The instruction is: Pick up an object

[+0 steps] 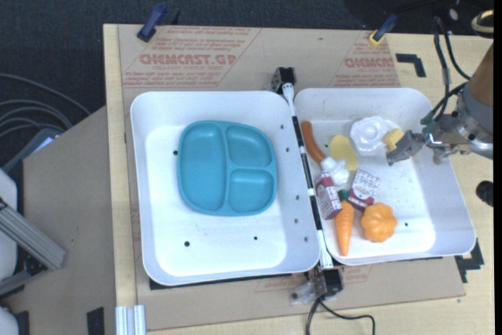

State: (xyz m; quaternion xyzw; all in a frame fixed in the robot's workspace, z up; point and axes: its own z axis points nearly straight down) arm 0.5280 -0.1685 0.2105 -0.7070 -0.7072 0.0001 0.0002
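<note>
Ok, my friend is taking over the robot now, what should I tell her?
Gripper: low over the right bin, beside the clear plastic cup; nothing seen between its fingers.
Right bin: toy carrot, small orange pumpkin, toy hot dog, small bottle, yellow piece.
Left bin: blue divided plate.
Done: nothing picked up yet.
Left: grab one object and lift it.

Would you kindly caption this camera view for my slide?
Gripper hovers over the right bin of toy food; blue tray lies in the left bin.
</note>
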